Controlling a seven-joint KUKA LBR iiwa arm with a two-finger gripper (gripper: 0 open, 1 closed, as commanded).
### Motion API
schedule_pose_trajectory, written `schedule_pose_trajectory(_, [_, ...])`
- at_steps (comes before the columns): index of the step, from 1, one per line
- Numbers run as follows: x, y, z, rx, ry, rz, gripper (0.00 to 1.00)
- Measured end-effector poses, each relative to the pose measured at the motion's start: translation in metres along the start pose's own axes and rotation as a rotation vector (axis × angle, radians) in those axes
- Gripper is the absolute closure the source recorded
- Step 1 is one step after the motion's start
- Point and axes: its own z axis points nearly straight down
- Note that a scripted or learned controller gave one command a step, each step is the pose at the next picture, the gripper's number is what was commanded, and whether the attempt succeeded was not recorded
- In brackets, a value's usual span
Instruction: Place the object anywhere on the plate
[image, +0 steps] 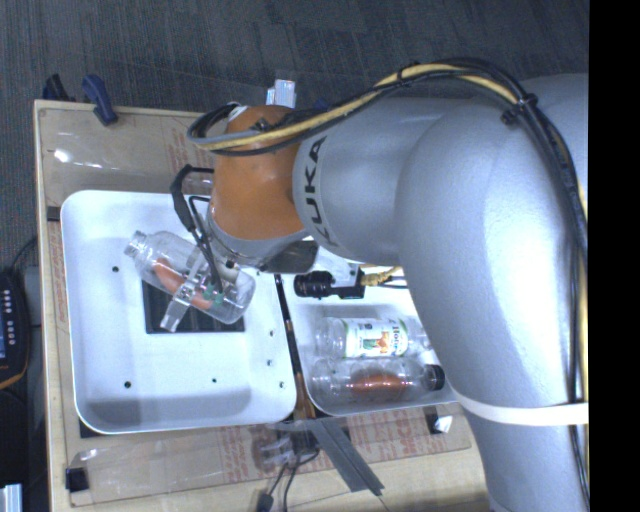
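Found the clear plastic bottle (158, 258) on its side in the left bin (100, 300), neck toward the upper left, orange and green contents visible through the wall. Noted its lower half lying across the dark square plate (152, 298) (the only dark patch on that white floor), with the neck end hanging out over bare bin. Judged the task close to met on that evidence, provided the bottle rested on the plate and was not merely carried above it; could not settle that from a slanted overhead look.

Placed the gripper (205, 280) right at the bottle's middle, reaching down from under the orange band (250, 195) of the arm (450, 200). Could not tell whether it was clamped on the bottle or spread around it, since wrist and clear plastic overlapped there. Read the position as suited either to setting down or to letting go.

Further out, counted two more bottles lying in the right bin (310, 400): a white-labelled one (375, 338) and a reddish-brown one (375, 382), both well apart from the plate. Spotted a blue clamp (98, 100) at the counter (60, 130) edge, presumably pinning the setup in place.
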Motion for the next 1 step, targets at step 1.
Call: schedule_pose_trajectory(1, [0.0214,0.0133,-0.0591,-0.001,-0.002,0.012,0.00])
